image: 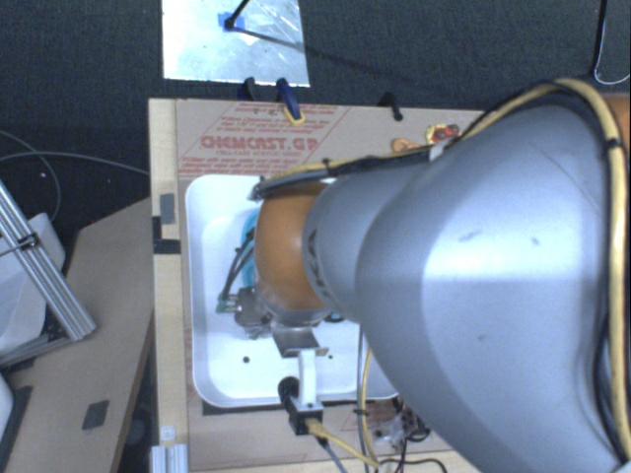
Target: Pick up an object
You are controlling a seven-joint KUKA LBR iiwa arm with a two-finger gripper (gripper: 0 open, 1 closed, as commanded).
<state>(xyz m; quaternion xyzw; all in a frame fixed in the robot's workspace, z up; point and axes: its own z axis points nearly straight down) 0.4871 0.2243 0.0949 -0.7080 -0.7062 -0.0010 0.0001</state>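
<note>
Grey arm [473, 274] casing takes up most of the right and centre of the view, reaching in from the right and slanting down toward the left bin. Its broad metal shell hides the right half of the bench. Next in size is the brown board [266, 136] under the bins, printed with red lettering along its top edge. On it sits the left white bin [202, 264], shallow, with its left wall and bottom rim in sight and its right part covered by the arm. Above the board, a shiny square sheet [234, 25] lies on the dark floor. The orange band [281, 249] of the arm hangs over the middle of the bin, and below it the wrist ends in a grey block with a white bracket. The gripper [242, 308] points down into the bin, but its tip is hidden under the wrist, so its opening and contents cannot be told. A blue object [246, 233] peeks out at the left edge of the orange band, lying inside the bin, mostly covered; its shape cannot be made out.
</note>
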